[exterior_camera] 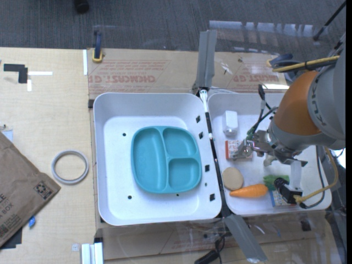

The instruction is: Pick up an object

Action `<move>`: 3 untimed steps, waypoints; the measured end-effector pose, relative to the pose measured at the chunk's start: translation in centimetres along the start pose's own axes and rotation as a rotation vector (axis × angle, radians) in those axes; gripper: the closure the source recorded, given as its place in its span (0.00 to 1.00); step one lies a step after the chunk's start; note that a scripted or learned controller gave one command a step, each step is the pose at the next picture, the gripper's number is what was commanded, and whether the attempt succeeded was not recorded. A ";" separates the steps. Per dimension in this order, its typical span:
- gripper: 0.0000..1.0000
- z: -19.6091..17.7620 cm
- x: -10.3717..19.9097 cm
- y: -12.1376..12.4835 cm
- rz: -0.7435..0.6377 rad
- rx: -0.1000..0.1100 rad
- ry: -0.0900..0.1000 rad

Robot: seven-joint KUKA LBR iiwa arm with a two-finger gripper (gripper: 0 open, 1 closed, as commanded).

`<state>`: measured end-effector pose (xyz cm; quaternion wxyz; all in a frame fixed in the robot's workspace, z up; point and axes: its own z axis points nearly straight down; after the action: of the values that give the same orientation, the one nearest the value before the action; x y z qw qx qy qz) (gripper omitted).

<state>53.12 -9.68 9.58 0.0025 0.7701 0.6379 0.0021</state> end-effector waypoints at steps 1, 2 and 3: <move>0.00 0.4 -4.8 -2.0 -0.001 0.009 0.000; 0.00 0.4 -9.1 -3.8 0.038 0.009 0.000; 0.00 0.5 -2.9 -5.0 -0.015 0.010 0.000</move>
<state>47.70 -11.63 9.07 -0.0013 0.7655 0.6435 -0.0009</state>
